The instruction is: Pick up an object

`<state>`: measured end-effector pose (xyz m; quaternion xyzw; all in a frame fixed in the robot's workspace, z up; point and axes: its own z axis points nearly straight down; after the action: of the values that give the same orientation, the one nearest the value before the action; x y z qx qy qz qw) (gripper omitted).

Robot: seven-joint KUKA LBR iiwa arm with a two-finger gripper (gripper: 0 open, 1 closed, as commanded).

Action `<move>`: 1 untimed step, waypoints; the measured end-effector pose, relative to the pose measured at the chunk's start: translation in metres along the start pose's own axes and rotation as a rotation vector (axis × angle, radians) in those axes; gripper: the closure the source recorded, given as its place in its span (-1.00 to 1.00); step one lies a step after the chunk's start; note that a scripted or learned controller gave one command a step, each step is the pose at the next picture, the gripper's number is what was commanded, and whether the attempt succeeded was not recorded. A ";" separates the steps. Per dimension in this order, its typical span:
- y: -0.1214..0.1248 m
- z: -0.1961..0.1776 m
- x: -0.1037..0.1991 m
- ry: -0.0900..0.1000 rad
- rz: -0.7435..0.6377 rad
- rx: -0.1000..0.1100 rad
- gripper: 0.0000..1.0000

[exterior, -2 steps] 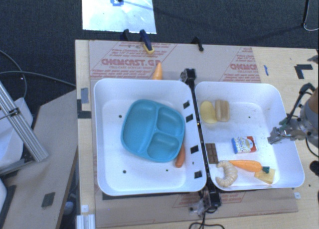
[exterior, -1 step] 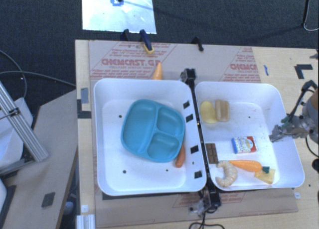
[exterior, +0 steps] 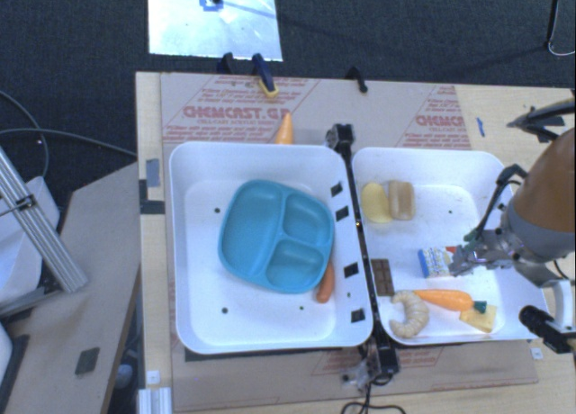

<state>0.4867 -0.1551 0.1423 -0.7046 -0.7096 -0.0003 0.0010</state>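
Observation:
My gripper hangs low over the right side of the right bin, just right of a small blue and white carton and very close to it. In front of it lie an orange carrot, a yellow cheese wedge and a pale croissant. A brown chocolate piece sits by the bin's left wall. At the bin's back left rest a yellow lemon and a beige bread piece. I see nothing lifted off the bin floor.
The left bin holds a blue divided plate with a second carrot against its front right edge. An orange object lies on the cardboard behind the left bin. Black clips line the divider between the bins.

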 end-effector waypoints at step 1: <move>0.001 -0.012 -0.003 -0.003 0.000 -0.005 1.00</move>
<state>0.4881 -0.1578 0.1543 -0.7048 -0.7094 -0.0011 -0.0015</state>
